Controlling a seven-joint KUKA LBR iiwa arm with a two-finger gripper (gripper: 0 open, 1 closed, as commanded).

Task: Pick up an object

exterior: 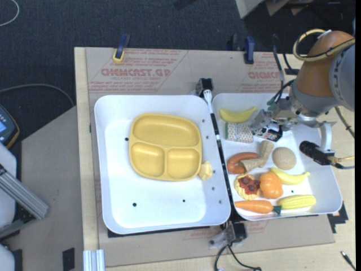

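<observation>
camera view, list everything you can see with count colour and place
bins: 2, white, side by side on the bench
divided plate: 1, yellow, in the left bin
small piece: 1, pale yellow, beside the plate's right edge
bananas: 2, yellow, right bin, one at the top and one lower right
sausage: 1, red-orange, right bin, left side
pizza slice: 1, red and yellow, right bin
carrot: 1, orange, right bin, front
corn: 1, yellow, right bin, front right
round bun: 1, beige, right bin, middle
arm: 1, grey with orange, reaching in from the right
hand: 1, over the right bin's top part
</observation>
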